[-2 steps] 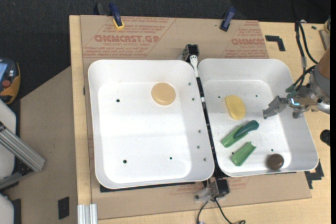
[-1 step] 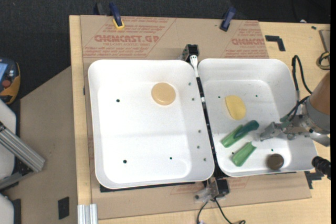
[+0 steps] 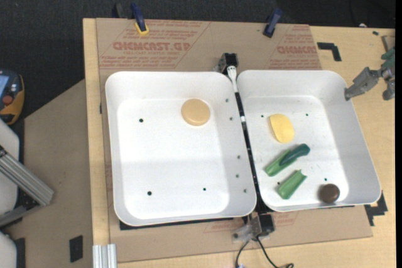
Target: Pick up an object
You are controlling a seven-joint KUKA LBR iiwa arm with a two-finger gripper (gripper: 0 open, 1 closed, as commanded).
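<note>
At the near edge of the surface (image 3: 188,246), a cable connector (image 3: 254,227) sits below the seam between the two bins, far down and to the left of the end effector (image 3: 377,80). In the right bin (image 3: 358,141), nearest the camera, a small brown round object (image 3: 328,192) lies in the near right corner, below the end effector and slightly left of it. Left of that lie a short green piece (image 3: 291,184) and a longer dark green piece (image 3: 286,159), both slanted, close together but apart. Farther back sits a yellow oval object (image 3: 282,128), below and well left of the end effector. The left bin (image 3: 125,154) holds a tan round disc (image 3: 196,112), far to the left of the end effector. The end effector hangs at the right bin's far right rim, outside the bin, with nothing between its fingers; how far open it is cannot be told. At the far edge, two clamps (image 3: 139,20) grip the brown board.
</note>
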